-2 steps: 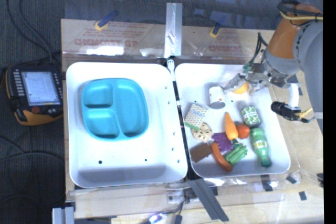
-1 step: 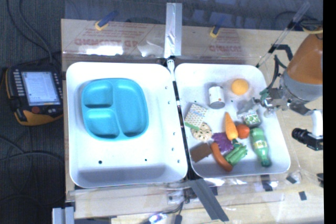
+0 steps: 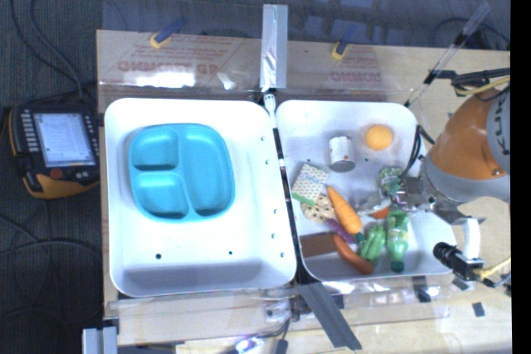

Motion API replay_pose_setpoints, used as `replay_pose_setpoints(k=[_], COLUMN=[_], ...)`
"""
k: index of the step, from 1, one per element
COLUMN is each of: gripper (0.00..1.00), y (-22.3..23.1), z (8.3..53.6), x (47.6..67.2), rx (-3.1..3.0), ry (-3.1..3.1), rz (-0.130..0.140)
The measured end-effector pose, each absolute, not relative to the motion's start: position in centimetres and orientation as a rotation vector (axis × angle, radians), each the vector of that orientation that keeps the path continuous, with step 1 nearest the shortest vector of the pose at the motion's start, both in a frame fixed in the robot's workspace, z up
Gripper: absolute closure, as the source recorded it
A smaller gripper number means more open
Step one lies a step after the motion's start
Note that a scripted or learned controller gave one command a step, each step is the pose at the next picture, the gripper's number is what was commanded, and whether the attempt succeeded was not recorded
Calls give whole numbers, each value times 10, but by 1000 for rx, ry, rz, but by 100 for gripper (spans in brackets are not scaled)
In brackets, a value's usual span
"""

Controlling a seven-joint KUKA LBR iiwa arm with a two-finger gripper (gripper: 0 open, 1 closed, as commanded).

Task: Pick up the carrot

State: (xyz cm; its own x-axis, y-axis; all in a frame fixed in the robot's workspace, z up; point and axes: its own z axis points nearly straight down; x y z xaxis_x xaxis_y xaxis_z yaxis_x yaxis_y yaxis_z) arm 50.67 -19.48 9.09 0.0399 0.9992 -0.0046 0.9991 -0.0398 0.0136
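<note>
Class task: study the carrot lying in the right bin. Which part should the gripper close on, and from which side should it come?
Grip the carrot at its thick middle, coming straight down from above. It lies flat and slanted, so the fingers should close across its narrow width. Neighbouring green items crowd its lower end.

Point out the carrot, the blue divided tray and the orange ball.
carrot (image 3: 344,211): camera view, right bin, on the middle of its orange body.
blue divided tray (image 3: 217,178): camera view, left bin, on its large right compartment.
orange ball (image 3: 379,137): camera view, right bin, on its centre.
</note>
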Motion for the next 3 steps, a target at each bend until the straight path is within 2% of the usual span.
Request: replay_pose_setpoints(k=[1, 2, 3], gripper=[0, 0, 0], y=[-131, -90, -99], z=[91, 183, 91], x=[538, 498, 500], rx=[2490, 2432, 2208], ry=[1893, 1992, 2212], rz=[12, -5, 15])
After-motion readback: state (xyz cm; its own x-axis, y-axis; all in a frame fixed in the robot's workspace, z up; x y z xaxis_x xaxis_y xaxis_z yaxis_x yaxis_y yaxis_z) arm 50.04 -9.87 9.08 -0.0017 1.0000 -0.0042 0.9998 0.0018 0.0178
